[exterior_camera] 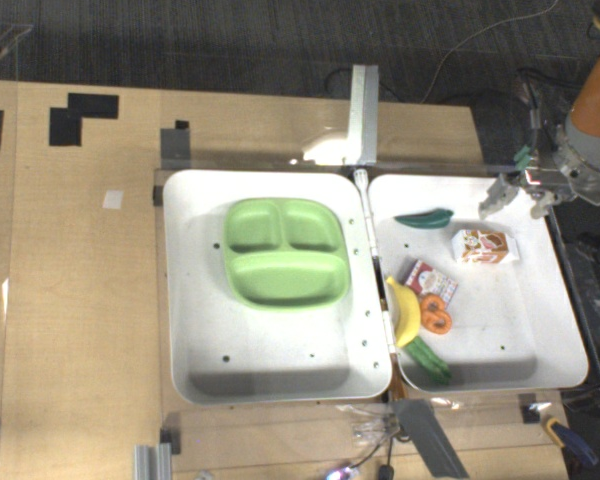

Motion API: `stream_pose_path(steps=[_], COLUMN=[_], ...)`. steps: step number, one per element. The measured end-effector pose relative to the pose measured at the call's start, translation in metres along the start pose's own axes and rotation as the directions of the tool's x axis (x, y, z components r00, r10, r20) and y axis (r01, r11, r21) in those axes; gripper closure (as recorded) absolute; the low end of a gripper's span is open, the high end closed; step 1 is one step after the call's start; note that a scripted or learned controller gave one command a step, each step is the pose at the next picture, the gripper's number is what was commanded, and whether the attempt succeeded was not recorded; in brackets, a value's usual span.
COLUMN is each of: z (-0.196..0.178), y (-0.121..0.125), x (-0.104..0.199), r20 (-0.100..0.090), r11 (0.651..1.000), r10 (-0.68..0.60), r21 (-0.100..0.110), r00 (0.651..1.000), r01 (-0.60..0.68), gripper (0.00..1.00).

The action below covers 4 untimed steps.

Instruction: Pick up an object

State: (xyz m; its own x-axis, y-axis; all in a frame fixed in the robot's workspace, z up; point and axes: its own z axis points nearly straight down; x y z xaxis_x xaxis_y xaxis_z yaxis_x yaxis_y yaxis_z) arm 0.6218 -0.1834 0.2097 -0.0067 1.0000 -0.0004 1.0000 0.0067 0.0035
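The hand [514,196] is seen over the far right corner of the right shallow white bin [555,318], its fingers apart and holding nothing. A small white and orange carton [481,246] lies just beside it, near a dark green pepper [424,218].

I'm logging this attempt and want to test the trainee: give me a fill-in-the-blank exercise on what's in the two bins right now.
1. The green three-compartment plastic plate lies in the ____ white bin.
2. The yellow banana lies against the right white bin's ____ wall.
3. The small white and brown carton lies nearest the ____.

Missing words: left; left; gripper
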Motion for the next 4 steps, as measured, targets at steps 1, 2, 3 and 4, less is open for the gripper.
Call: stream_pose_path(steps=[1, 2, 3, 4], z=[0.091, 0.1, 0.087, 0.087], y=[-0.026, -0.083, -0.008, -0.008], x=[0.025, 0.075, 0.095, 0.095], r20=[0.008, 0.007, 0.0, 0.0], r11=[0.999, 0.997, 0.994, 0.994], r10=[-0.022, -0.074, -0.112, -0.112], r21=[-0.028, -0.028, -0.003, -0.002], r00=[1.0, 0.997, 0.994, 0.994], r01=[0.022, 0.074, 0.112, 0.112], gripper=[0.0, 0.0, 0.0, 0.0])
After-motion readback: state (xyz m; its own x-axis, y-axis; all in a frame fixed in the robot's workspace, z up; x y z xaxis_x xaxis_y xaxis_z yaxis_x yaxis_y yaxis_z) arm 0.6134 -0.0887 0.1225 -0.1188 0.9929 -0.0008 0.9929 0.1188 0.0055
